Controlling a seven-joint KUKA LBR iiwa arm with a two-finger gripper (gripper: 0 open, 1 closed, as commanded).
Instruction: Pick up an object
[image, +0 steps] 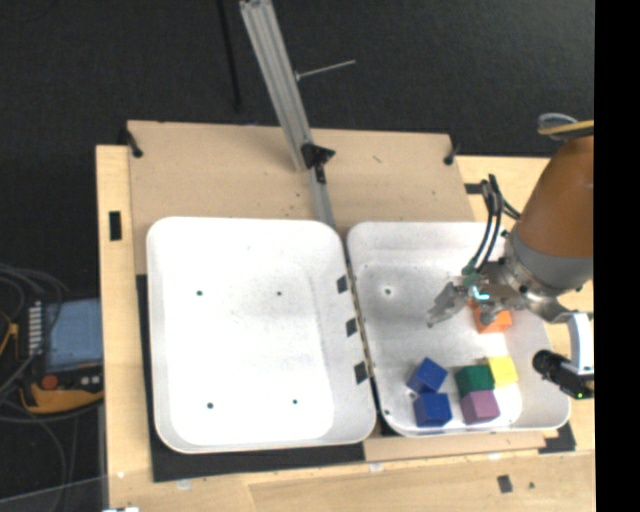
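Where wooden bench (250, 170) meets dark floor, two white bins (250, 330); pincer (455, 300) state unclear.

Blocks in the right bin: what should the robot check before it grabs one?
1. Blocks within reach in the right bin: ok, two blue blocks, green block, yellow block, purple block.
2. Orange block clear to see: not ok, partly hidden under the gripper.
3. Jaws open: cannot tell.
4. Something already held: cannot tell.
5. Blocks spaced apart: not ok, clustered tightly.
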